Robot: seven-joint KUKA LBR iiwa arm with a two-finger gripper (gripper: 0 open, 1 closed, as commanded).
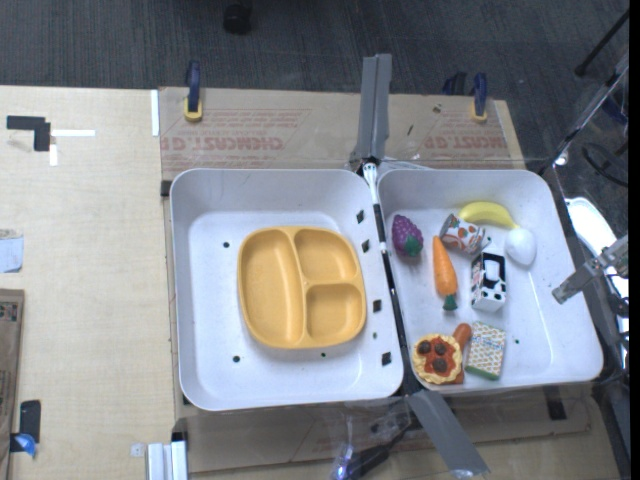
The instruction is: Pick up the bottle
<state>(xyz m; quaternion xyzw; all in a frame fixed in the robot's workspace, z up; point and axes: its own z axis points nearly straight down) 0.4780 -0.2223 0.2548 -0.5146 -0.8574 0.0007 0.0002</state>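
The bottle is a small white one with black cow-like patches. It lies in the middle of the right bin, between an orange carrot on its left and a white egg up to its right. Nothing touches it from above.
The right bin also holds purple grapes, a banana, a small printed can, a toy pizza and a sandwich piece. A yellow divided plate sits in the left bin. Grey metal parts jut over the right bin's right rim.
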